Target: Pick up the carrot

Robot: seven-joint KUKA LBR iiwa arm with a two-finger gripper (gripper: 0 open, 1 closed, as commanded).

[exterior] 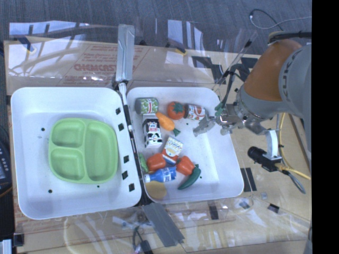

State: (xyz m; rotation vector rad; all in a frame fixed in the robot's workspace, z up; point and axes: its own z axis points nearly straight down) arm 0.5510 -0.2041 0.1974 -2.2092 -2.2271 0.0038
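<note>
End effector above right bin, near carrot

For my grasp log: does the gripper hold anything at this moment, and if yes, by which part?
Nothing is held. The gripper is over the right bin, apart from the carrot.

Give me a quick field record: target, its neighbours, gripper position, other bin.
target: carrot, lying in the right bin, upper middle
neighbours: tomato just right of it, cow-print carton to its left
gripper: above the right bin, right of the carrot, nothing visibly held
left bin: holds a green divided plate
</note>
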